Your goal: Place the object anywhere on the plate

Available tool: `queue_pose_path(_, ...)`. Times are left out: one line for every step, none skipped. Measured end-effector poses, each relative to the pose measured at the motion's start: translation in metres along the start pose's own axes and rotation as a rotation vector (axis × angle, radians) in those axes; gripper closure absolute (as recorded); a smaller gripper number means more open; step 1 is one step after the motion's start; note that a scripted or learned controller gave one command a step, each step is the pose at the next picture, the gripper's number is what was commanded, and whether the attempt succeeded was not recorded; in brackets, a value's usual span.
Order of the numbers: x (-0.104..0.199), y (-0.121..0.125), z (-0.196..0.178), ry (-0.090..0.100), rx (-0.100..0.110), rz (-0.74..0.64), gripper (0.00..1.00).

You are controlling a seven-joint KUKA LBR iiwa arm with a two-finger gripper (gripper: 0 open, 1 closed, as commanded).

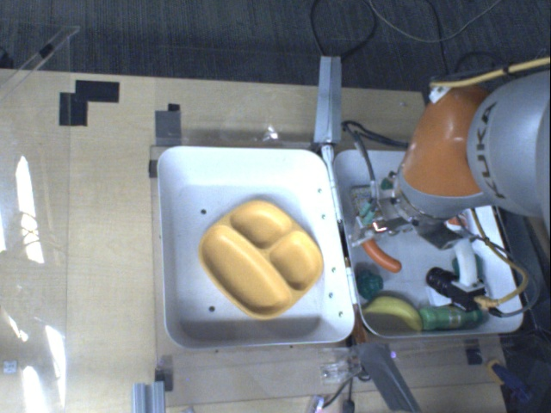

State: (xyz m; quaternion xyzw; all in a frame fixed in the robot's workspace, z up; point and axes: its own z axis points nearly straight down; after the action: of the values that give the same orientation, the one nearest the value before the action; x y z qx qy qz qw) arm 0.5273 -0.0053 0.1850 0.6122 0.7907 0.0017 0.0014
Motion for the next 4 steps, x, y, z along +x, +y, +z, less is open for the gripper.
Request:
queue_pose_path(0.046, 0.058, -0.015, -0.001, 0.001, 0.095, 1.0)
queue_pose_path(0.046, 0.058, -0.015, -0.001, 0.001, 0.095, 0.0)
queue_pose_path(0.084, 0.045, 0.001, 0.0, 0.004, 0.243, 0.0)
queue_pose_path(0.05, -0.009, -0.24, 0.0, -0.002, 0.406, 0.0)
